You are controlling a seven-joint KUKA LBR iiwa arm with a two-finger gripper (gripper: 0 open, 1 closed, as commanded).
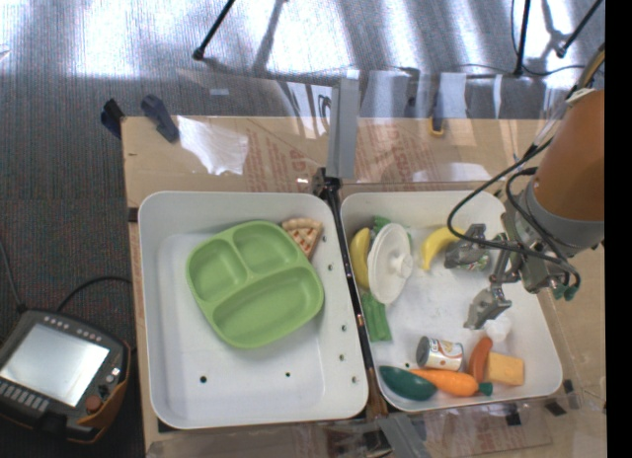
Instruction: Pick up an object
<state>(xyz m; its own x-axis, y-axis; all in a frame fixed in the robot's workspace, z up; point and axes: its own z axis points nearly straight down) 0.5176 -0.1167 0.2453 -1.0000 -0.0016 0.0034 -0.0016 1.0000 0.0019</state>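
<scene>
My gripper [478, 279] hovers over the right bin [446, 203], near its right side, with the grey arm and orange band coming in from the right. Its two fingers stand apart, open, with bare bin floor between them and nothing held. Just below it lie a small white lump [499, 327], a reddish sausage [480, 356], a tin can [439, 353], an orange carrot [449, 382] and a yellow cheese wedge [506, 369]. A yellow banana [436, 244] lies to the gripper's upper left. A white round lid [390, 263] leans at the bin's left.
A second banana [360, 255], a green strip [375, 316] and a dark green vegetable [406, 383] lie along the right bin's left and front. The left bin [170, 373] holds a green divided plate [255, 282] and a waffle wedge [304, 235]. Cables hang beside the arm.
</scene>
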